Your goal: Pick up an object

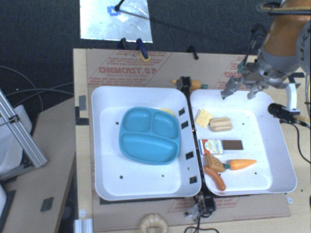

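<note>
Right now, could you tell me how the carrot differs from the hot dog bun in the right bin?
The carrot is orange and tapers to a point; the hot dog bun is tan and rounded at both ends. The carrot lies nearer the bin's front, the bun farther back. Both lie flat, roughly crosswise.

A robot arm [286, 28] with a rounded orange-brown upper band and a smooth grey wrist below it. Two slim grey metal fingers [228, 91] (tapering to points) extend from the wrist. Thin dark cables trail alongside.
</note>
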You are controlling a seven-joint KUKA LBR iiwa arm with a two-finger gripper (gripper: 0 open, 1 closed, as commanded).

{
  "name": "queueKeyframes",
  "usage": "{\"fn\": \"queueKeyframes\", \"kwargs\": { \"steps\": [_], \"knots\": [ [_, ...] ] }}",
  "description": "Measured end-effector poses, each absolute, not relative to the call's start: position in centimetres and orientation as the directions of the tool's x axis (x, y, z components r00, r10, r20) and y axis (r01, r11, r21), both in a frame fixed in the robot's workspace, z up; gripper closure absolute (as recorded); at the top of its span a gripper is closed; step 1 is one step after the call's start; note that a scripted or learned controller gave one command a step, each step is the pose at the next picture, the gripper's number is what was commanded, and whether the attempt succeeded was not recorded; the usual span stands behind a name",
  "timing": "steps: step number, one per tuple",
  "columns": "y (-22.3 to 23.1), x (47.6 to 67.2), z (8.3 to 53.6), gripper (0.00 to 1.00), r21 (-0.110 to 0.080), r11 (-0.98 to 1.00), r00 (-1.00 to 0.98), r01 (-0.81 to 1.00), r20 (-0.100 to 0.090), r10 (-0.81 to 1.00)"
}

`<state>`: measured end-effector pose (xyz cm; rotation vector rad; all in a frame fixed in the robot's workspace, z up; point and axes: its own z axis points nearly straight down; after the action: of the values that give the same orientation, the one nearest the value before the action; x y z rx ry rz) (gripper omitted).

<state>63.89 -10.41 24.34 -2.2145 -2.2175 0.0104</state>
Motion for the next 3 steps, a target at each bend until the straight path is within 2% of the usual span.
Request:
{"fn": "queueKeyframes", "kwargs": {
  "steps": [1,3],
  "knots": [
    [-10.4,64.1,25.1,0.0,0.002,0.003,-0.003,1.0,0.0,1.0],
    [-10.6,64.7,13.6,0.0,-0.002,0.001,-0.001,1.0,-0.001,1.0]
  ]
}}
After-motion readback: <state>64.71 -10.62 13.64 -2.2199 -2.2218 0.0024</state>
